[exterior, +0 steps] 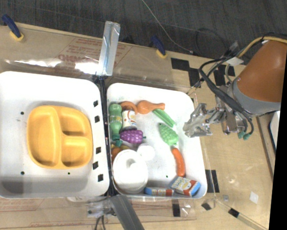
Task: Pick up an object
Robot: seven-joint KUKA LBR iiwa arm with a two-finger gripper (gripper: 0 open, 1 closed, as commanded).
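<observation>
My gripper (196,123) hangs above the right rim of the right bin (195,158), with nothing visible between its fingers. Below and to its left lie toy foods: a green leafy piece (168,135), a green pod (166,117), an orange drumstick shape (150,107), purple grapes (132,136), an orange carrot (179,161), a small bottle (128,118) and a green vegetable (115,119). A white cup-like item (130,171) sits at the bin's front left. A small red and blue box (184,185) lies at the front right.
The left bin (12,98) holds a yellow divided tray (59,136). A silver taped strip (109,47) stands behind the divider between the bins. Cables (224,69) run from the arm's wrist at the right. Bare bench lies right of the bins.
</observation>
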